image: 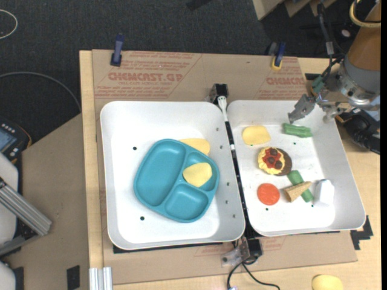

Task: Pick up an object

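My gripper (315, 111) hangs over the far right corner of the right bin (347, 180), open, with nothing between its fingers. One grey finger (300, 109) points down just above a green bean-like piece (296, 129). Further in the right bin lie a yellow piece (256, 135), a round pizza toy (274, 160), a red tomato (268, 193), a green chunk (295, 177), a tan wedge (295, 191) and a pale block (326, 191). The left bin (115, 162) holds a blue divided plate (166, 183) with a yellow piece (197, 174) on it.
Another yellow piece (196, 144) lies behind the blue plate. A black clamp (220, 93) sits on the rims between the bins. Blue clips (117, 49) hold the cardboard's far edge. A yellow object (326, 281) lies outside the bins at the front right.
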